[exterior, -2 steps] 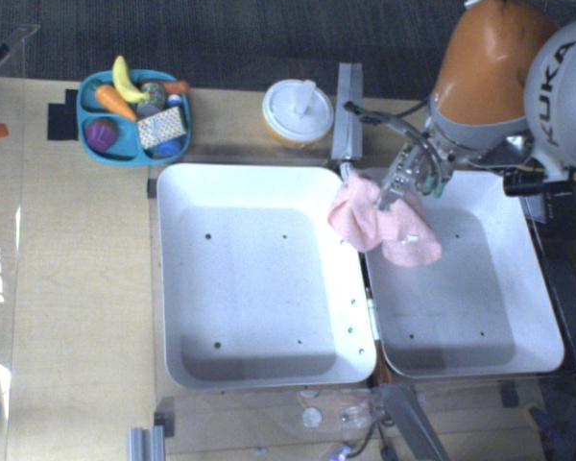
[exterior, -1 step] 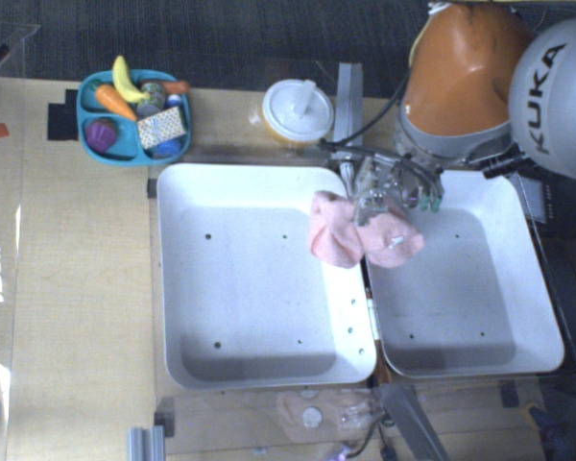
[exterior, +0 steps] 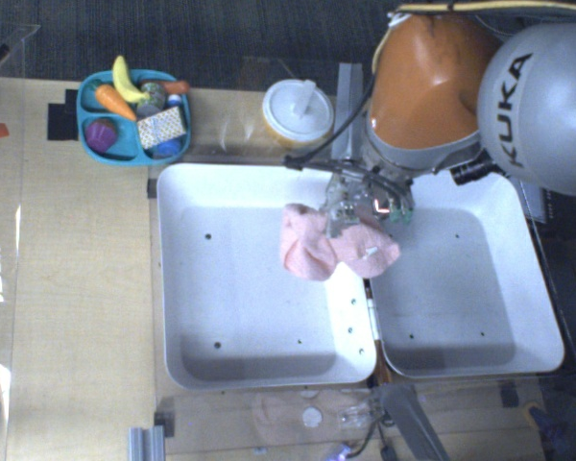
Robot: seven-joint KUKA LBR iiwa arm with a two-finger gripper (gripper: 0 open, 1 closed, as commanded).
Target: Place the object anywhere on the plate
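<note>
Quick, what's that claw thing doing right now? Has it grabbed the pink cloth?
Gripper: right above the pink cloth at the divide between the two bins; cannot be told whether it is open, closed or holding the cloth.

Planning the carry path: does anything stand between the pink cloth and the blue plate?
Only the left bin's raised rim, which the pink cloth must clear; the blue plate sits beyond that bin's far-left corner. The lidded cup stands aside from that line. The plate already holds toy food.
</note>
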